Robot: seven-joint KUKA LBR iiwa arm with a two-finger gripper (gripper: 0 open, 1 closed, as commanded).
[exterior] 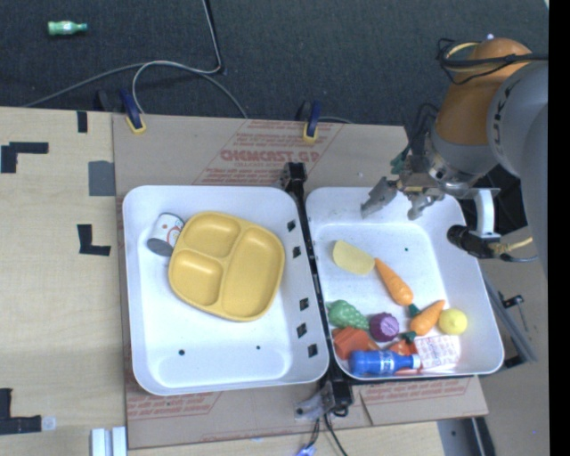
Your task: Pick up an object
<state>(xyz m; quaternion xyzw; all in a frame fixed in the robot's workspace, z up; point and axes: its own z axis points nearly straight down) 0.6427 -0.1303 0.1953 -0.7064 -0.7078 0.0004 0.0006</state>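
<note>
Your grey two-finger gripper point(397, 204) is hovering w/ fingers spread, gripping nothing, above right white bin point(356, 207), near pale yellow wedge point(354, 258).

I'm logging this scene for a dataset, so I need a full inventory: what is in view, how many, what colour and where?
white bins: 2, white, side by side on the bench
divided plate: 1, yellow, left bin
small can: 1, white and grey, left bin, by the plate's left edge
pale slice: 1, pale yellow, right bin, upper middle
carrots: 2, orange, right bin
lemon: 1, yellow, right bin, right side
green vegetable: 1, green, right bin, lower left
purple vegetable: 1, purple, right bin, lower middle
bottle: 1, blue, lying along the right bin's near edge
clamps: 2, yellow-tipped, bench's far edge
green object: 1, green, floor, top left
arm: 1, grey and orange, right
gripper: 1, open, over the right bin's far edge, holding nothing
</note>
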